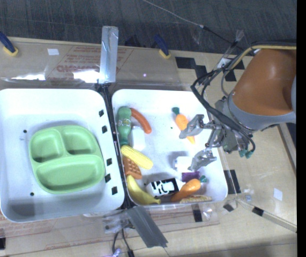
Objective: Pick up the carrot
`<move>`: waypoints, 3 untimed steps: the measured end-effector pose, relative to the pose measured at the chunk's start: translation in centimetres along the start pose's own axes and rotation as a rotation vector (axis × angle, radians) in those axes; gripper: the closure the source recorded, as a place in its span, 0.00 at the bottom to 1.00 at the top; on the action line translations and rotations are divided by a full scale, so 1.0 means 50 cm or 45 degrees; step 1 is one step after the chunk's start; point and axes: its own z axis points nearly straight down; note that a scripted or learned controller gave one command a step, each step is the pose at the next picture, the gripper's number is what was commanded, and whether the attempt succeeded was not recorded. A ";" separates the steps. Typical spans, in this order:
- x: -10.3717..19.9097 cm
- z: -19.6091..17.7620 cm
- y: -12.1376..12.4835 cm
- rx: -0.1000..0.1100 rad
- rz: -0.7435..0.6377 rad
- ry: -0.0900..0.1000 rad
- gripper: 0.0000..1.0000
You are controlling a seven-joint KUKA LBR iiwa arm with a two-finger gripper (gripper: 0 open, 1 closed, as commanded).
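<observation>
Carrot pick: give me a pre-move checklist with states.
1. Target seen: small orange carrot with green top lies in the right white bin: ok.
2. Carrot free of neighbours: ok.
3. Two-finger gripper open, nothing between its fingers: ok.
4. Gripper centred over the carrot: not ok, it sits nearer the bin's right wall.
5. Second orange carrot at the near wall, which one is meant: cannot tell.

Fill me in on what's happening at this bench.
A KUKA arm reaches in from the right over the right bin, which holds toy food. Its gripper is open with nothing between the fingers. A small carrot lies beside the upper finger; a second carrot rests near the bin's front edge, next to a banana and a corn cob. The left bin holds a green divided plate. No carrot has been picked up yet.
</observation>
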 end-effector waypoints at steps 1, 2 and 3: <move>-0.026 0.278 -0.092 0.001 0.030 -0.008 0.00; -0.164 0.328 -0.097 0.000 0.156 -0.005 0.00; -0.168 0.306 -0.092 0.001 0.143 -0.008 1.00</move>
